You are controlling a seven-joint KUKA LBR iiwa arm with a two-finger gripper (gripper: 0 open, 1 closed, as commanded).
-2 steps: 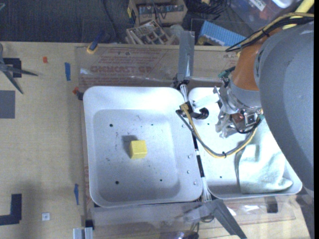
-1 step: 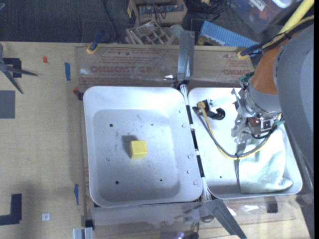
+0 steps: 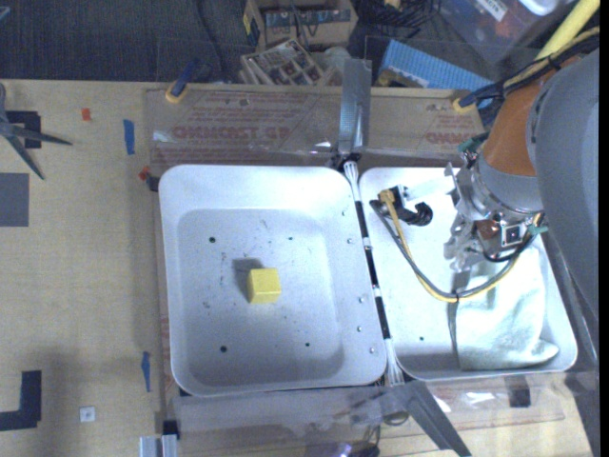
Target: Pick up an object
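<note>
Arm over the right bin, yellow block alone in the left bin

The arm (image 3: 557, 150) hangs over the right bin (image 3: 561, 355); its pincer (image 3: 463, 265) points down there, grip state impossible to tell. The yellow block (image 3: 264, 285) lies mid-floor in the left bin (image 3: 190, 198), at nine o'clock from the pincer, well apart.

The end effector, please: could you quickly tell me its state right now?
End effector: over the right bin, apart from the yellow block in the left bin; open or closed cannot be told.
</note>
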